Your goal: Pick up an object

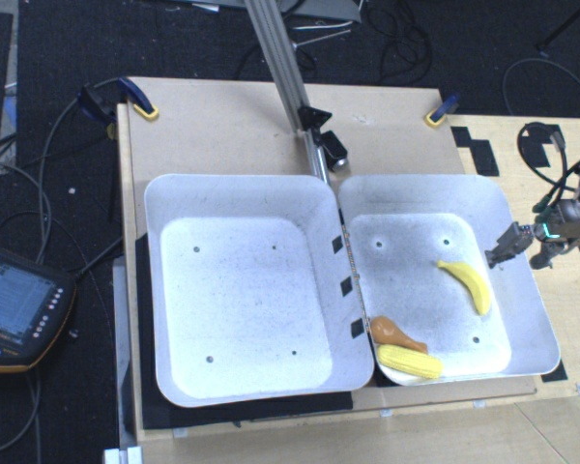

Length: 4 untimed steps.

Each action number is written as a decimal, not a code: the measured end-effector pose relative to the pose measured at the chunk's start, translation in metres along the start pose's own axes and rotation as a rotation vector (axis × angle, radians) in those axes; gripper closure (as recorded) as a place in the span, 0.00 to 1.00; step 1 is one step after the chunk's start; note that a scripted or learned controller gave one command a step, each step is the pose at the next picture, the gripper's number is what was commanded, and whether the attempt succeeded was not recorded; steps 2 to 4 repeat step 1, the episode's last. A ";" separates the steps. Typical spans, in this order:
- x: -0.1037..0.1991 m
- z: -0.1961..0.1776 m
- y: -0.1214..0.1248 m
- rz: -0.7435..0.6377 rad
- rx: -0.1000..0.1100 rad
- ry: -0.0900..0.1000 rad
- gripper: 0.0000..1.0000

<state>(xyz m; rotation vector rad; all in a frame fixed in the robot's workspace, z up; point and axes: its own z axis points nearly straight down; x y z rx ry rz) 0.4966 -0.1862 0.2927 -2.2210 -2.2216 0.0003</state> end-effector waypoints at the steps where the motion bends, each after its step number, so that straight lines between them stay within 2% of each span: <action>1: 0.000 0.000 0.000 0.000 0.000 0.000 0.00; 4: 0.000 0.000 0.000 0.000 0.000 0.000 0.00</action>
